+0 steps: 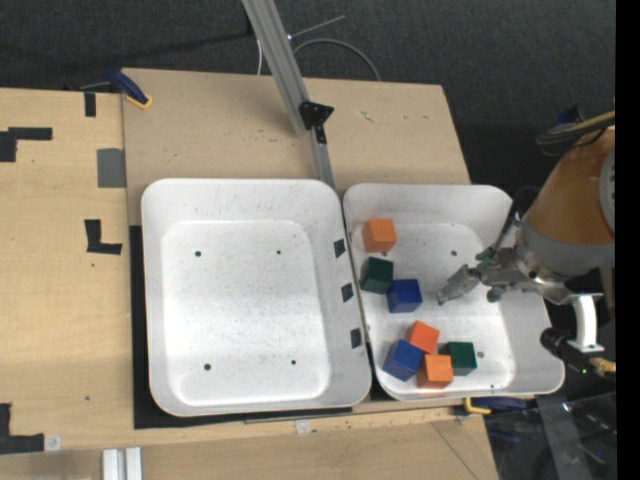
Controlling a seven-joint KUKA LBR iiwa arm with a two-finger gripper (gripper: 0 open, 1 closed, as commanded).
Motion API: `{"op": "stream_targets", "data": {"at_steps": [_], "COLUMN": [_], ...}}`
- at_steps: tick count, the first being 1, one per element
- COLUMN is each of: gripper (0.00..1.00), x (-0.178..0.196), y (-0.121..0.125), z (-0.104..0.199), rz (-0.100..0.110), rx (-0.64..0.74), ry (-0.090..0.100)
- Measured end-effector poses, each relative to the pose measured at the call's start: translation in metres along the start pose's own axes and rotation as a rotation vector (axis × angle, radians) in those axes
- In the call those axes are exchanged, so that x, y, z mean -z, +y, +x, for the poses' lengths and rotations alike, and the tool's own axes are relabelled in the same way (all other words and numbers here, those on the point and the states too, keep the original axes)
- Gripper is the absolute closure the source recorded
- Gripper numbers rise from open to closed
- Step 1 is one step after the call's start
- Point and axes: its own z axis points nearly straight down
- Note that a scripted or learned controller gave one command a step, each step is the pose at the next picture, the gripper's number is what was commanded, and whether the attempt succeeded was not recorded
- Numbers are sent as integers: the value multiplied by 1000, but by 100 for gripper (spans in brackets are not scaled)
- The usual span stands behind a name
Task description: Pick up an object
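The right bin (500, 206) serves as the landmark; the gripper (458, 286) hangs over its middle, reaching in from the bin's right wall, and whether the tool is parted or closed cannot be told; no block is seen in it. Toward the bin's upper left sits an orange cube (379, 235); just below it a dark green cube (377, 275), and beside that a blue cube (405, 295), which lies just left of the gripper. Near the bin's lower wall cluster four more: a larger blue cube (403, 359), a reddish-orange cube (423, 336), an orange cube (437, 369) and a green cube (461, 356). The left bin (160, 208) adjoins its left wall.
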Motion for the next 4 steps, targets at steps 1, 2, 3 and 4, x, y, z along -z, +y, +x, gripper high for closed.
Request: {"op": "stream_targets", "data": {"at_steps": [1, 2, 3, 4], "gripper": [100, 100, 100, 100], "x": [12, 61, 90, 82], "y": [1, -3, -2, 5], "z": [0, 10, 10, 58], "rz": [-4, -9, -8, -4], "rx": [1, 1, 1, 4], "ry": [0, -2, -2, 0]}}
